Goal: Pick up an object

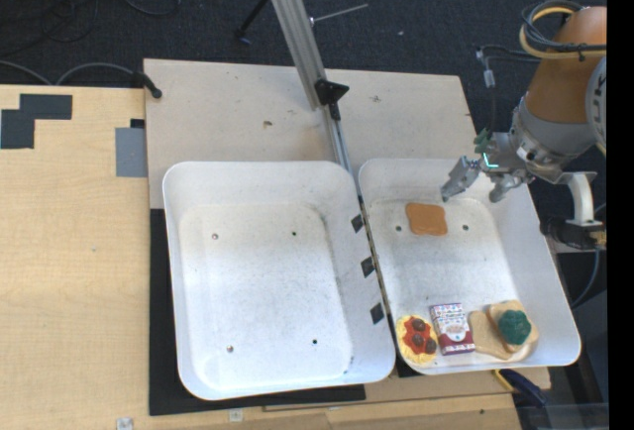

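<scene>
**Arm poised over the right bin, nothing in its fingers**

Nearest the camera, along the front edge of the right-hand shallow white bin (555, 314), three small things lie in a row: a round yellow toy disc with red and dark toppings (418, 338), just beside it a small red-and-white printed box (453, 329), and touching that box a tan bread-shaped piece with a dark green lump on top (508, 329). The left-hand shallow white bin (258, 279) sits alongside, the two joined by black clips down their shared edge.

Farther back in the right bin, a flat orange-brown rounded slab (427, 218) lies alone, well apart from the front row.

Beyond it, the grey two-finger gripper (483, 184) hangs over the bin's far right corner, its fingers spread apart with nothing between them; the left fingertip (456, 186) sits near the slab without touching it. Behind rises the arm's orange band (575, 37), and a slanted aluminium rail (297, 32) crosses the pale board (228, 111).
</scene>
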You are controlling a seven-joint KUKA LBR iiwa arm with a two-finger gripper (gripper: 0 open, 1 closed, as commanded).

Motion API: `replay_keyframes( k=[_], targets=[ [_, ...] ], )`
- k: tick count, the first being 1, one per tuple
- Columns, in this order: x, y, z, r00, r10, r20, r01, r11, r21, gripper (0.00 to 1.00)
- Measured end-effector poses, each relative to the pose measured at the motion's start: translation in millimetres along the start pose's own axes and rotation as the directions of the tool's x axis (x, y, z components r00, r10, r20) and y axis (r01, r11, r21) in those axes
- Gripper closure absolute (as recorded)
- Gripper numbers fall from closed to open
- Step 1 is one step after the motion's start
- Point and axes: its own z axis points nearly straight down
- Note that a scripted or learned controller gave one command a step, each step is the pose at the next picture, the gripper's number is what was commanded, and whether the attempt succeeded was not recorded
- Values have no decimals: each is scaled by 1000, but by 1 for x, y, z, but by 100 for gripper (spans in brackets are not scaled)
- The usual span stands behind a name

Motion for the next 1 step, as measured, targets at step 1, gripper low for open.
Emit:
replay_keyframes(
  k=[1],
  targets=[
    [0,1,-3,1000,-2,1,2,1000,-4,0]
  ],
)
